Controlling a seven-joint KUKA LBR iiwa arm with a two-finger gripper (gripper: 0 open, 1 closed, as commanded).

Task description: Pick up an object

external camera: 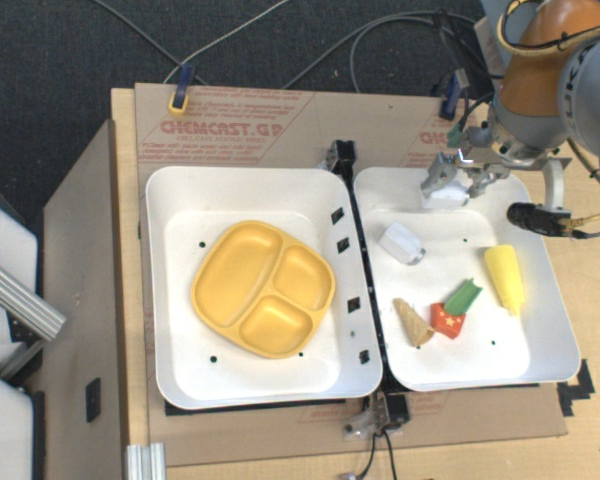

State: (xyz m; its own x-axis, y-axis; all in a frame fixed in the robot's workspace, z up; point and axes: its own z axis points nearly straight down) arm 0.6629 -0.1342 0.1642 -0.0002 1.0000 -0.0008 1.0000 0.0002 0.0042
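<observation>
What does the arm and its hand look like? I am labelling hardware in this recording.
The arm is grey, with a rounded orange band above the wrist. A thin yellowish cable loops over the top of the orange part, and dark cables run beside it. The hand is small, metallic grey and whitish, with a greenish spot near its mount. No markings can be read.

A dark grey carpeted floor (70, 48) surrounds the bench, with thin pale cables (130, 18) trailing across it. The bench top is a brown cardboard sheet (240, 123) printed with faded red lettering, held at its far edge by a blue clamp (181, 93). At the left edge lies a silver aluminium rail (20, 293). Lighting is even and soft.
</observation>
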